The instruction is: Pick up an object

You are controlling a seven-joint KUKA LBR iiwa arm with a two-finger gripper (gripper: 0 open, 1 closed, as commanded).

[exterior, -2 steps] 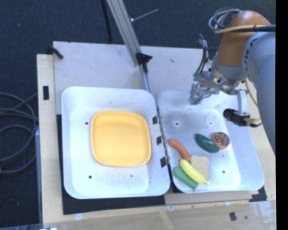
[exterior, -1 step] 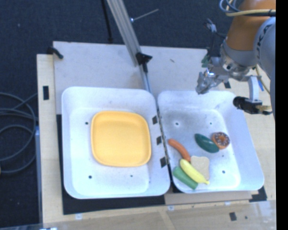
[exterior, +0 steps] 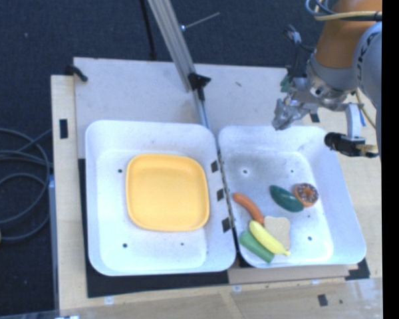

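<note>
The right bin holds several small food-like items: an orange carrot, a dark green piece, a round brown and orange donut, a yellow banana, a green piece and a pale bread slice. My gripper hangs above the far rim of the right bin, well away from these items. Nothing shows between its fingers.
The left bin holds a yellow square plate. A slanted metal rod rises from the clamp at the back between the bins. Cables lie on the dark floor at left.
</note>
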